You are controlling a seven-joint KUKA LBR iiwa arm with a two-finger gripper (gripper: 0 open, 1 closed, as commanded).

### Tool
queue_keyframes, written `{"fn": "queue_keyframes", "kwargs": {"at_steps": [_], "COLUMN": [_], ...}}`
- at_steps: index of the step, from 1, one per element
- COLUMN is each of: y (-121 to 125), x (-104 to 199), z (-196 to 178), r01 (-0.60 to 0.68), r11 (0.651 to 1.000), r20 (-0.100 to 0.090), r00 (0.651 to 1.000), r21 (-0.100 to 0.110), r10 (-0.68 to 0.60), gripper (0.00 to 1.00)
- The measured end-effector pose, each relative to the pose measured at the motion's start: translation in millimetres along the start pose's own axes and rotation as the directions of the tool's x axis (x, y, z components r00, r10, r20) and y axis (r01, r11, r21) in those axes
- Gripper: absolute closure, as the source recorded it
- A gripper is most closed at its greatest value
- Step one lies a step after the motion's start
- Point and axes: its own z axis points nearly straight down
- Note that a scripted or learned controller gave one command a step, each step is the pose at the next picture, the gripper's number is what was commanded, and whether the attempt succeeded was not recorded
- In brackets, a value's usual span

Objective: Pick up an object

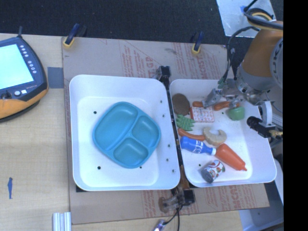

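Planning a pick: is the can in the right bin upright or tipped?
Tipped. The can lies on its side near the bin's front wall, dark end facing front-left.

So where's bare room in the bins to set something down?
Left bin: white floor all round the blue tray, widest at its near-left corner. Right bin: crowded with toys; bare floor lies along its right side, beyond the carrot.

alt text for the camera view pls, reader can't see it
The grey arm's two-finger gripper is low over the far end of the right shallow white bin, which holds a clutter of small toys including an orange plastic carrot and a blue tube. The left shallow white bin holds a blue divided plastic plate.
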Motion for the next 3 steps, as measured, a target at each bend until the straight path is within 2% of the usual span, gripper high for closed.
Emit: {"fn": "queue_keyframes", "kwargs": {"at_steps": [1, 2, 3], "y": [29.9, 30.8, 30.7], "x": [36.8, 35.5, 35.6], "z": [47.0, 35.9, 36.1], "r01": [-0.004, -0.002, -0.001], "r11": [1.0, 1.0, 1.0], "r20": [-0.004, -0.001, -0.001], "r00": [1.0, 1.0, 1.0], "r21": [0.011, 0.007, 0.007], "r10": [0.004, 0.002, 0.001], "gripper": [0.0, 1.0, 0.0]}}
